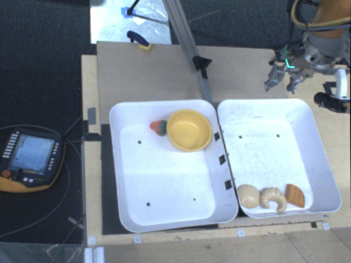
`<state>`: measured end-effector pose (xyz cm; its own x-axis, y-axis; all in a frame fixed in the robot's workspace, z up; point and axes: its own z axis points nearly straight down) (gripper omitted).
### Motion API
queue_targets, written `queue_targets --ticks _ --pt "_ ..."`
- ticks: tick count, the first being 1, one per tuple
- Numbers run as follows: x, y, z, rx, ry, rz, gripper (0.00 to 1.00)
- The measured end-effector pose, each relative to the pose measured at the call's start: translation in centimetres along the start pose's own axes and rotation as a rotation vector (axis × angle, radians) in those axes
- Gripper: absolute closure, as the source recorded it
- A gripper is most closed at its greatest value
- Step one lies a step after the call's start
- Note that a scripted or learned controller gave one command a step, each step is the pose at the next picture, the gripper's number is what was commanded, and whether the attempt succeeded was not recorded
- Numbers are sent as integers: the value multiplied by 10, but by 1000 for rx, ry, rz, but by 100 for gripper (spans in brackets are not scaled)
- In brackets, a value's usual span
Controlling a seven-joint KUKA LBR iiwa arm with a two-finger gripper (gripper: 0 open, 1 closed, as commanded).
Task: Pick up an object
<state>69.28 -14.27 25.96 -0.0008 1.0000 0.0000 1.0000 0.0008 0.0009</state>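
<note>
My gripper (284,84) hangs above the bench just beyond the far edge of the right bin (274,114), fingers spread apart with nothing between them. A yellow bowl (189,130) sits at the far side of the left bin (164,201), with a small red and green strawberry-like toy (158,127) touching its left side. Along the near edge of the right bin lie a pale round bread roll (248,195), a tan croissant (273,198) and a brown waffle-like piece (294,195), all far from the gripper.
A grey metal pole (184,29) slants down to a black clamp near the bins' far junction. A teach pendant (27,158) lies on the floor at left. A blue and yellow clamp (138,39) sits at the bench's far edge.
</note>
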Motion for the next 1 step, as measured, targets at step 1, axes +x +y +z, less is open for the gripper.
queue_targets --ticks 1 --pt "0 0 0 0 0 0 0"
